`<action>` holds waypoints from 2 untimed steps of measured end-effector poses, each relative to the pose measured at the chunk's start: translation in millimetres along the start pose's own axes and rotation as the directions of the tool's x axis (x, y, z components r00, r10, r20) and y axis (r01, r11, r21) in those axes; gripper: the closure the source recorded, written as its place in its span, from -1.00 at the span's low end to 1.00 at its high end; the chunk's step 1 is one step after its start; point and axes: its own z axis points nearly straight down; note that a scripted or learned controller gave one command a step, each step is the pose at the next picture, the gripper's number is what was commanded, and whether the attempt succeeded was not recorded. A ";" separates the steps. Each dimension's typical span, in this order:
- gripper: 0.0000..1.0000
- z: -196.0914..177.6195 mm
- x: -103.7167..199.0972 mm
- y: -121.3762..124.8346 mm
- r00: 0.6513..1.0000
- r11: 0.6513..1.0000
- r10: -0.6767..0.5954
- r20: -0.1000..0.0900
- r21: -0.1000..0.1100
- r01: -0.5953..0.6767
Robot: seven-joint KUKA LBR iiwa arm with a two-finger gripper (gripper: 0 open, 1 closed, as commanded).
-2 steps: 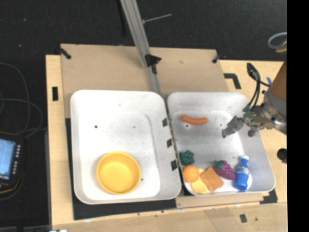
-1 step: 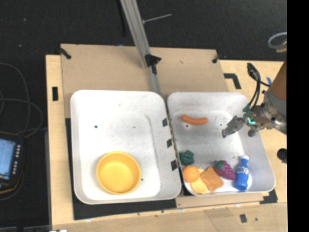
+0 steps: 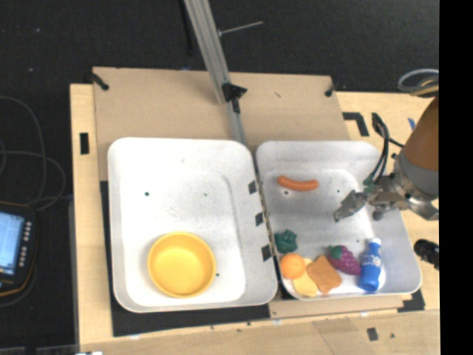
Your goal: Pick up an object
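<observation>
Dark flooring is seen around a pale wooden bench [image 3: 89, 198], on which two white bins are set side by side. At the near edge of the left bin [image 3: 185, 168] a yellow bowl [image 3: 181, 263] is found on its own. Along the near wall of the right bin [image 3: 310, 161] the small things are crowded together, probably because they have slid down into the low corner: an orange ball [image 3: 292, 265], a tan slice of bread [image 3: 324, 273], a purple bunch of grapes [image 3: 344, 259] and a blue bottle [image 3: 371, 265], with a green piece [image 3: 285, 238] just beyond them. Farther back, an orange sausage [image 3: 298, 184] is seen lying apart, crosswise. No single target is named by the task, so any of these could be taken. The gripper [image 3: 358, 204] is held over the bin's right middle, between bottle and sausage, on an arm reaching in from the right with its wrist bent leftwards. Nothing is seen in its grasp; how far it is spread cannot be told.
</observation>
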 end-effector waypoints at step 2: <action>-1.00 100.5 -10.5 1.6 1.000 1.000 0.000 0.000 0.001 0.000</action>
